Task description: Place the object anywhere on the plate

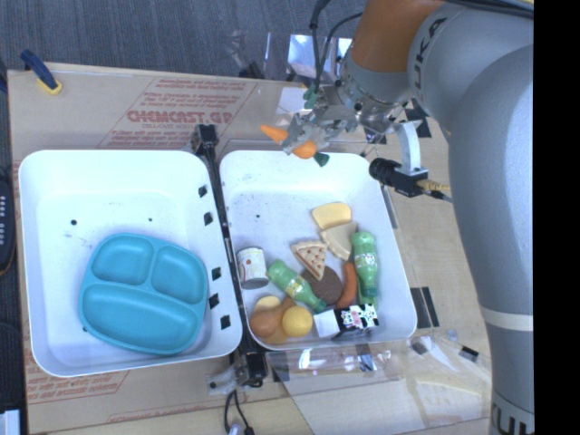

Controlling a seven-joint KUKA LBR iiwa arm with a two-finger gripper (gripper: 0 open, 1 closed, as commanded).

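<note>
The gripper (308,139) hangs above the far rim of the right bin (272,184), its fingers closed on a small orange carrot-like object (305,149), with another orange piece (272,133) just beside it on the bench behind the bin. The grey arm (453,71) reaches in from the right and bends down over that bin's far edge. The blue plate (143,290) lies in the left bin (54,188), well apart from the held object.

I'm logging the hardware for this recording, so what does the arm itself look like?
The arm is bulky, rounded and grey, with an orange band above the wrist. Black cables loop over that band. The gripper is a small metallic assembly with orange tips.
</note>
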